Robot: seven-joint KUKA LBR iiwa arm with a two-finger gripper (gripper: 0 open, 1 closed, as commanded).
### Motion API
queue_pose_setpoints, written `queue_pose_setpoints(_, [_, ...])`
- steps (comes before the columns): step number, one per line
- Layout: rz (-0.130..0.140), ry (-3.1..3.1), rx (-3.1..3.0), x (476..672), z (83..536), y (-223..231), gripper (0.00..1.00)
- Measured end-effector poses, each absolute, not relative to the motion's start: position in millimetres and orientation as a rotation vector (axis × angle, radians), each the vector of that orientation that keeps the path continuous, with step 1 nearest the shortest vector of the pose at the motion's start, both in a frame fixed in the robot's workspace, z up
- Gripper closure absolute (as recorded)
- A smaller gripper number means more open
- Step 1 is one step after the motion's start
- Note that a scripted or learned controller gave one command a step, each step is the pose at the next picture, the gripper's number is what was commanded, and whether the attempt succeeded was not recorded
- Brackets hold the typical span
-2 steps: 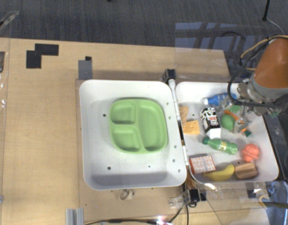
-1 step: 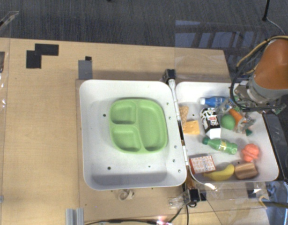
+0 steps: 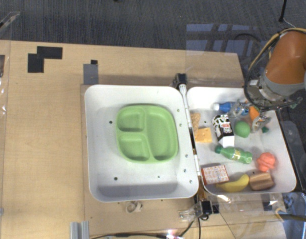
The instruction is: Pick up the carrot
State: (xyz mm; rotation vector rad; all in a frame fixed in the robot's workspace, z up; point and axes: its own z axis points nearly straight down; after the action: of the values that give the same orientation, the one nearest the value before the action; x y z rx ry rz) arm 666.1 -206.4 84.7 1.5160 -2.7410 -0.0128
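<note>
The carrot (image 3: 254, 112) shows as a small orange piece near the back right of the right bin (image 3: 287, 153); a small green bit (image 3: 264, 129) lies just in front of it. My gripper (image 3: 252, 114) is right down over the carrot, under the grey wrist and orange band (image 3: 288, 54) that reach in from the right. The wrist hides most of the carrot, so I cannot see whether it is gripped.
Crowded around the carrot are a blue-and-white bottle (image 3: 223, 106), a cow-patterned carton (image 3: 222, 125) and a green ball (image 3: 242, 129). Nearer the front lie a green bottle (image 3: 235, 155), an orange fruit (image 3: 266, 161), a banana (image 3: 235, 183) and a red box (image 3: 215, 174). The left bin (image 3: 100, 178) holds a green divided plate (image 3: 145, 133).
</note>
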Motion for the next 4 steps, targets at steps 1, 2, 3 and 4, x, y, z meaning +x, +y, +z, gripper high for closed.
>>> queue_pose_setpoints(1, [0.016, -2.774, 1.520, 674.7, 104, -207, 1.00])
queue_pose_setpoints(2, [0.019, -2.439, 2.000, 669.4, 91, -207, 1.00])
queue_pose_setpoints(3, [0.002, -2.442, 2.016, 672.6, 93, -196, 0.00])
queue_pose_setpoints(4, [0.012, -1.831, 2.595, 624.2, 94, -187, 0.00])
